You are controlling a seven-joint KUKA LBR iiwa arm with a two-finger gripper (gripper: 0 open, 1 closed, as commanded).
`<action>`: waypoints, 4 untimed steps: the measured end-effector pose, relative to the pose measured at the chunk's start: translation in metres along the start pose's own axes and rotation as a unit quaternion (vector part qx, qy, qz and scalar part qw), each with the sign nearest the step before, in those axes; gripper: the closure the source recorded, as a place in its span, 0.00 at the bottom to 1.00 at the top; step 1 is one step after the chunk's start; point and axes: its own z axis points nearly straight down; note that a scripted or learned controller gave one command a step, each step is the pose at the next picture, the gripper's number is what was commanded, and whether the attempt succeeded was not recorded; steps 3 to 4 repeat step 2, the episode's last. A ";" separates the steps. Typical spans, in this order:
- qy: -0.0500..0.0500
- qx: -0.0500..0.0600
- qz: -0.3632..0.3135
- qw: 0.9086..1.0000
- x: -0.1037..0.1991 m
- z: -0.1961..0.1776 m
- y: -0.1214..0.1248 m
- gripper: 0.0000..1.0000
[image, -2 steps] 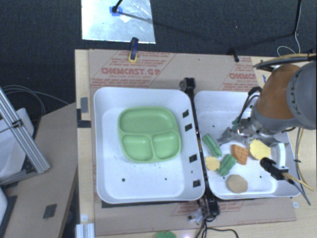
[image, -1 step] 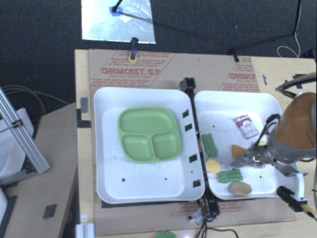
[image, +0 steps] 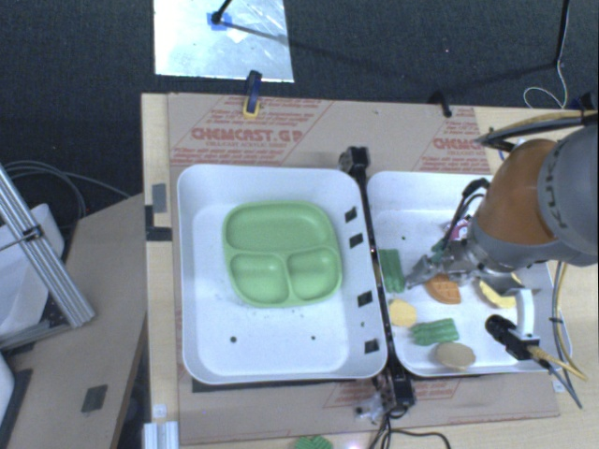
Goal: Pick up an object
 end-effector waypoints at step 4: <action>0.001 -0.002 -0.002 1.000 0.065 -0.102 0.007 1.00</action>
